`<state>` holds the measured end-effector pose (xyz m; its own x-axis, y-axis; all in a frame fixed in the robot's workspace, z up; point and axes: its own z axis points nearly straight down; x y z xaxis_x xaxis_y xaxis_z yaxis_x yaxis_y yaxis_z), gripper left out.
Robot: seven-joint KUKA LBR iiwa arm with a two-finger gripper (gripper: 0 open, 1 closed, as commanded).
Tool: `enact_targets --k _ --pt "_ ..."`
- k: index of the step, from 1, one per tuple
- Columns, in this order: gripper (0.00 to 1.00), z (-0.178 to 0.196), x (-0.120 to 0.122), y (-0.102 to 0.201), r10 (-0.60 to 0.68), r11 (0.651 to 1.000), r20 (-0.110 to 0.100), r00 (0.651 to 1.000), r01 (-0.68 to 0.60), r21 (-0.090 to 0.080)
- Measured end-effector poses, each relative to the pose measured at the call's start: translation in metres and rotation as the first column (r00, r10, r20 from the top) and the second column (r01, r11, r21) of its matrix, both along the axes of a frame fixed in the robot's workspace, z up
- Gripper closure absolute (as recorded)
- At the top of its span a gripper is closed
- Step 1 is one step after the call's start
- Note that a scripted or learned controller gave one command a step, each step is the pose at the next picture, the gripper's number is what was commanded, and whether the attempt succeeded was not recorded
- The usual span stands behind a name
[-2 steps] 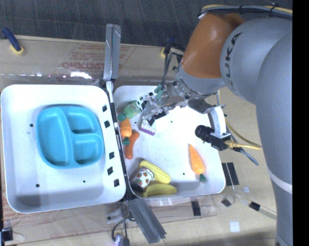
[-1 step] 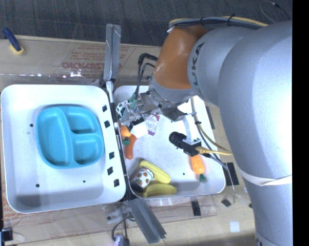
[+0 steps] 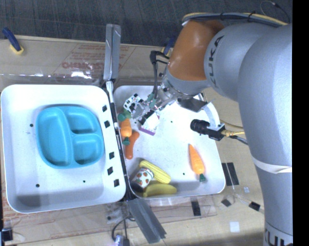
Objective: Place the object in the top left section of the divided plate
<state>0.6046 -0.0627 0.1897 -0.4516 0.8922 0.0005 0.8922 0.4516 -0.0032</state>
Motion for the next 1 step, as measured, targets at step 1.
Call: enact_targets --k 1 --pt "1.0 0.0086 0.0487 0.0874 0.061 0.998 -0.001 0.998 -0.061 0.001"
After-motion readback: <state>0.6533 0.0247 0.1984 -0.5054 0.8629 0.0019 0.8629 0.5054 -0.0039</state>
